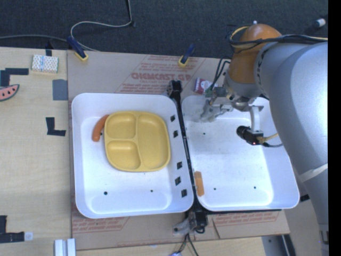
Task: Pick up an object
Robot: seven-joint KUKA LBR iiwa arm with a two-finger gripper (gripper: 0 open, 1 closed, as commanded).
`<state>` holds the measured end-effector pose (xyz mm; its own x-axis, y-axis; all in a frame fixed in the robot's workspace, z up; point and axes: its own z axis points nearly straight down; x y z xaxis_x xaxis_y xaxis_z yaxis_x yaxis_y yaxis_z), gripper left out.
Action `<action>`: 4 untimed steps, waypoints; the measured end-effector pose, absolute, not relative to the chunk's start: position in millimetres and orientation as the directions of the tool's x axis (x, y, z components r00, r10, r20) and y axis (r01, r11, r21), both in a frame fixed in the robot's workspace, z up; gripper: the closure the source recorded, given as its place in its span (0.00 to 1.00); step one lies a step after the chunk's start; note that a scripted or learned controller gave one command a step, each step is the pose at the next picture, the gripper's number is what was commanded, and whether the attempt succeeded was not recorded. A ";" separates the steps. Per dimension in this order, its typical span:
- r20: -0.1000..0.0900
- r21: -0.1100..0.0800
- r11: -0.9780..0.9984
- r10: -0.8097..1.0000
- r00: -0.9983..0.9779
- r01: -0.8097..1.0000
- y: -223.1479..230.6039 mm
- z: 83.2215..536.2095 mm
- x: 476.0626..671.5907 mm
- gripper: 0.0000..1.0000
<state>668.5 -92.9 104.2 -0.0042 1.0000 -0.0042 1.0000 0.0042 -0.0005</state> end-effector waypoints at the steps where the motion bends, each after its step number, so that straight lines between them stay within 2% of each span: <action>1: -0.005 -0.001 0.004 1.000 -0.004 1.000 -93.1 104.1 668.4 0.00; 2: -0.002 0.000 0.002 1.000 -0.002 1.000 -93.3 84.8 668.3 0.00; 3: -0.003 0.001 0.003 1.000 -0.003 1.000 -92.9 95.3 668.7 1.00; 4: -0.003 0.001 0.003 1.000 -0.003 1.000 -93.1 95.3 668.7 0.00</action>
